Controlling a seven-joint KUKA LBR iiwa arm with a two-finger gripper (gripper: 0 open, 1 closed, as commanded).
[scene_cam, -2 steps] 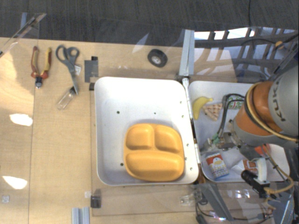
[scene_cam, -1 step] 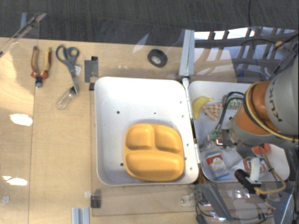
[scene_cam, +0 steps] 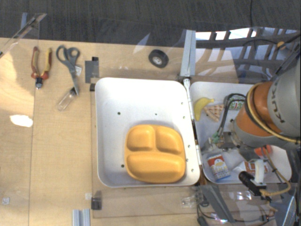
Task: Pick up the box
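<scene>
notably, the box [scene_cam: 218,167] is seen against the right bin's [scene_cam: 194,89] near-left edge, hemmed in; the arm [scene_cam: 270,109] is bent above; the claw's state cannot be told.

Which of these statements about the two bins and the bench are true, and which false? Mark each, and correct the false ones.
1. A yellow compartment tray lies in the left bin. True.
2. The banana lies in the left bin. False: it lies in the right bin.
3. Scissors lie on the bench, left of the bins. True.
4. The small box lies on the bench outside the bins. False: it lies in the right bin, near its front left corner.
5. The roll of tape sits inside the left bin. False: it sits on the bench behind it.
</scene>
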